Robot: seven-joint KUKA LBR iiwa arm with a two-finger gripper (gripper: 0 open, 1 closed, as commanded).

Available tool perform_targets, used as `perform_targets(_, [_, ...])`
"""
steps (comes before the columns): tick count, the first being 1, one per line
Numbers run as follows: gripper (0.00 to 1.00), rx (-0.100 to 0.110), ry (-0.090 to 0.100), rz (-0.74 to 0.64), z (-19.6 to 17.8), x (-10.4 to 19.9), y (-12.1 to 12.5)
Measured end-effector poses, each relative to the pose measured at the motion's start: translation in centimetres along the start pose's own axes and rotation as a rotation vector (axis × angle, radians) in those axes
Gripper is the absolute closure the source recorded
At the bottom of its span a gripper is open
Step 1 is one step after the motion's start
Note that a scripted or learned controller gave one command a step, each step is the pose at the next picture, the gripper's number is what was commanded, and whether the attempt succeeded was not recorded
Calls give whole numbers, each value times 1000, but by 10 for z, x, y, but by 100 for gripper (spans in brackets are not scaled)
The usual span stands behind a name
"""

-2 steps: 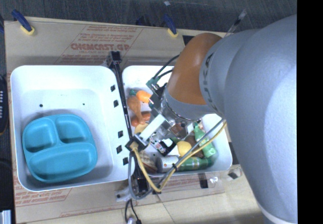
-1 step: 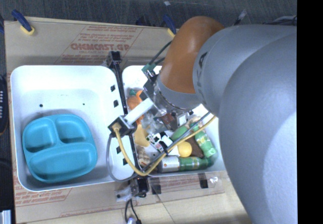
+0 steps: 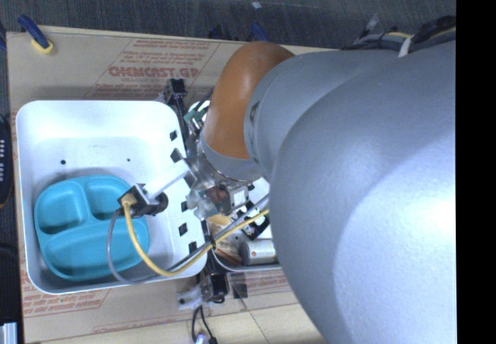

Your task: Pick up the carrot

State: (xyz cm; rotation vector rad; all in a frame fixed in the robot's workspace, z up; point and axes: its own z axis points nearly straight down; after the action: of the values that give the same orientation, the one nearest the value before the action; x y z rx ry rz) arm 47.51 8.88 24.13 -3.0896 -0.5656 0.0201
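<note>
On the bench, the left white bin holds a blue tray; gripper state cannot be told.

- The brown cardboard sheet lying on the desk under the bins bears red print; its biggest line seems to read "CHEMCAST GP".
- The smaller red lines around that one are too blurred to read.
</note>
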Motion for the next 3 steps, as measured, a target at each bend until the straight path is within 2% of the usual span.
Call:
perform_targets(1, [100, -1, 5, 24, 2, 23, -60])
perform_targets(2, [100, 2, -1, -186, 84, 26, -13])
perform_targets(3, [100, -2, 4, 80, 30, 5, -9])
